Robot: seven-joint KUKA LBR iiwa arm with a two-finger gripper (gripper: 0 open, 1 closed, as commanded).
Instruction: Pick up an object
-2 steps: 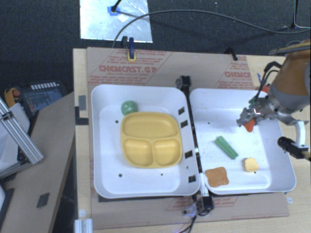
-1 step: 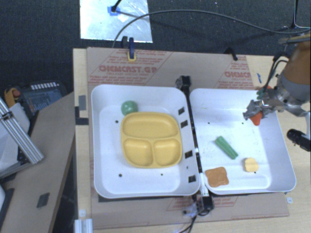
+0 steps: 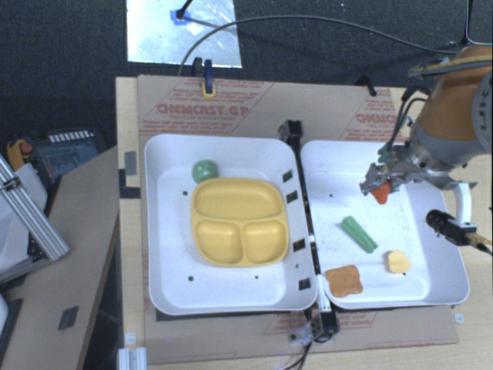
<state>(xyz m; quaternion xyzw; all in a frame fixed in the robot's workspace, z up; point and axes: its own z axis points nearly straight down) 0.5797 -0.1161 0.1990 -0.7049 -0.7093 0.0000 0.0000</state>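
- Over the right bin (image 3: 447, 284), near its back edge, the gripper (image 3: 377, 185) hung from a grey arm (image 3: 454, 122) with an orange band.
- An orange-red object (image 3: 380, 195) sat right at the fingertips; it looked pinched between them, though its underside may have rested on the bin floor.
- How wide the jaws stood could not be measured; they appeared closed around that small piece.
- Toward the front of the bin from the jaws lay a green stick (image 3: 359, 233); farther front sat a brown toast-like piece (image 3: 343, 280) and a yellow lump (image 3: 398, 262).
- Well off to the side of the jaws, the left bin (image 3: 166, 206) held a yellow divided tray (image 3: 239, 220) with a green ball (image 3: 205, 170) just behind it.
- To do this step well, I judged a straight, slow lift best, keeping the squeeze steady so the small piece would not slip.
- The fingertips were small and blurred, and the wrist covered part of the grip, so the hold was uncertain.
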